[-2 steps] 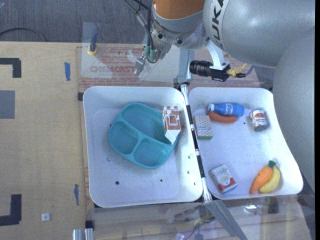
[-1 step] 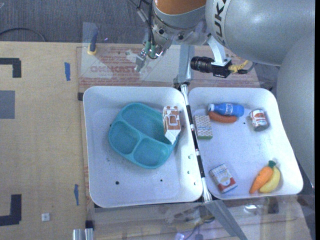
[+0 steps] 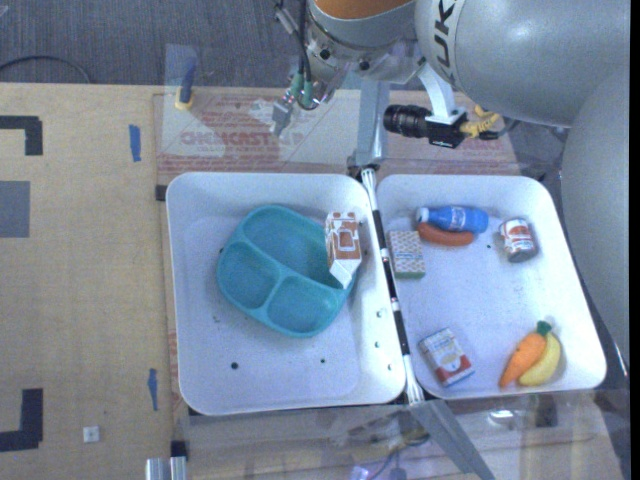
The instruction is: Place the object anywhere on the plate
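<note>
A teal divided plate (image 3: 278, 280) lies in the left bin (image 3: 200, 368). A small white and orange carton (image 3: 343, 248) rests on the plate's right rim, tilted and close to the wall between the bins. My gripper (image 3: 367, 153) hangs from the grey wrist at the far edge of the bins, over the divider. It is behind the carton and apart from it, with nothing seen in it.
The right bin (image 3: 575, 298) holds a blue bottle (image 3: 455, 218) on a sausage (image 3: 447, 236), a can (image 3: 517, 239), a checked packet (image 3: 407, 254), a red carton (image 3: 446, 357), a carrot (image 3: 521, 359) and a banana (image 3: 546, 361). The arm's bulk covers the top right.
</note>
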`<state>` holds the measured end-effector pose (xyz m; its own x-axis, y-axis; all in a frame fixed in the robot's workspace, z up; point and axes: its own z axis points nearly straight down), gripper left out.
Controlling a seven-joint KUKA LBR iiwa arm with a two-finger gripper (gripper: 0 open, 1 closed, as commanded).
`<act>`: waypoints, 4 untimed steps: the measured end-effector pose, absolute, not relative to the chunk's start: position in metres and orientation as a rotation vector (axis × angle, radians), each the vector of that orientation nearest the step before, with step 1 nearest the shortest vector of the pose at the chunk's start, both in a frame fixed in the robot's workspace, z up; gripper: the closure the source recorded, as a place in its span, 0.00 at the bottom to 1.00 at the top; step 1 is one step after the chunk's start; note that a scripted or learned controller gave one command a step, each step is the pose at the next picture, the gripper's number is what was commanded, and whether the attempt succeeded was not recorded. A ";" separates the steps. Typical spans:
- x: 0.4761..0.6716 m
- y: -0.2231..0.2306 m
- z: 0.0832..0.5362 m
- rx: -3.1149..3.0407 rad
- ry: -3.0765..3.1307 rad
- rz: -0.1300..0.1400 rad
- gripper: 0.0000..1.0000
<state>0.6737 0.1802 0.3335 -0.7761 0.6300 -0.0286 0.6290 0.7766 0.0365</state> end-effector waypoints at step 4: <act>0.656 0.224 0.422 0.562 3.082 0.007 1.00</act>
